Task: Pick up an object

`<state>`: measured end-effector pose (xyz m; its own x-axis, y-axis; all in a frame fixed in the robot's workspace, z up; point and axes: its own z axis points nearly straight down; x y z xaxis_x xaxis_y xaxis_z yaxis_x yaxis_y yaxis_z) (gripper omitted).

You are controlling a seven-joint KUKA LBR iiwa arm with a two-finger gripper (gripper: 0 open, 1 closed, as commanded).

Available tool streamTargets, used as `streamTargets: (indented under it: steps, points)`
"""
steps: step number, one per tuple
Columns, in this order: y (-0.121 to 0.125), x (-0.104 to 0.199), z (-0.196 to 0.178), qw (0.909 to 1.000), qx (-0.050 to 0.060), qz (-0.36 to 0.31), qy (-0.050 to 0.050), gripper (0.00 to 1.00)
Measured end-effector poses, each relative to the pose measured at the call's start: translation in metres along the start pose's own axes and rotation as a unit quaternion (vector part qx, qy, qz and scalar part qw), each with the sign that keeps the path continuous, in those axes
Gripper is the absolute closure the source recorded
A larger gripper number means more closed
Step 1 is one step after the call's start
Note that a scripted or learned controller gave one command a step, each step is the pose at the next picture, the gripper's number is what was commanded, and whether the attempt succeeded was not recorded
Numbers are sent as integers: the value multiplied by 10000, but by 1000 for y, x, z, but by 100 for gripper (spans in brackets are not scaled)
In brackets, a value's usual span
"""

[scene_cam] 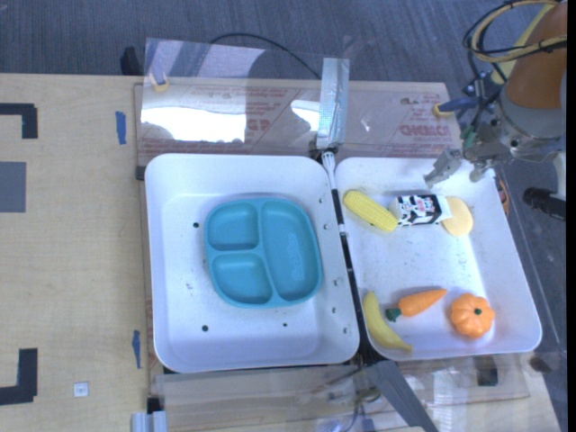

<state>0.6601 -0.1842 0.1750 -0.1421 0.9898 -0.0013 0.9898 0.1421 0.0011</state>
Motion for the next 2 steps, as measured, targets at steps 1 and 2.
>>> streamTargets:
  steps: [1,2]
  points:
    - [-108,-23,21,9892,43,1465,27,0]
    - [-123,27,-59,9756,-5,2196,0,0]
